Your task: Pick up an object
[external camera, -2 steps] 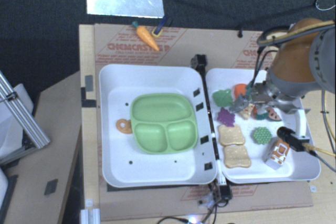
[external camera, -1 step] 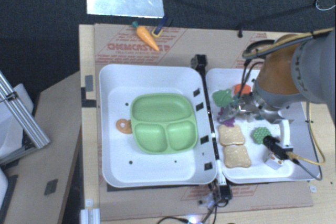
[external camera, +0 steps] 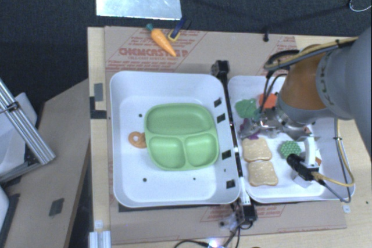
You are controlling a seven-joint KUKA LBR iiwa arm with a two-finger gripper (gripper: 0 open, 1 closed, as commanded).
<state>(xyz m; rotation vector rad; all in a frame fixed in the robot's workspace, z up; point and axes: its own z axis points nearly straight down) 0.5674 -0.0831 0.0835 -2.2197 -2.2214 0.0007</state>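
Two bins sit side by side on the desk (external camera: 99, 142), the left bin (external camera: 125, 125) at 9 o'clock and the right bin (external camera: 331, 193) at 3 o'clock. A divided tray (external camera: 179, 135) lies in the middle of the left bin, with a small ring (external camera: 138, 139) just beside it at its 9 o'clock. In the right bin two crackers (external camera: 259, 161) lie one before the other near the 7 o'clock corner. The arm (external camera: 325, 87) reaches over this bin from 3 o'clock. A toy carrot (external camera: 163, 42) lies on the desk behind the left bin, at 12 o'clock
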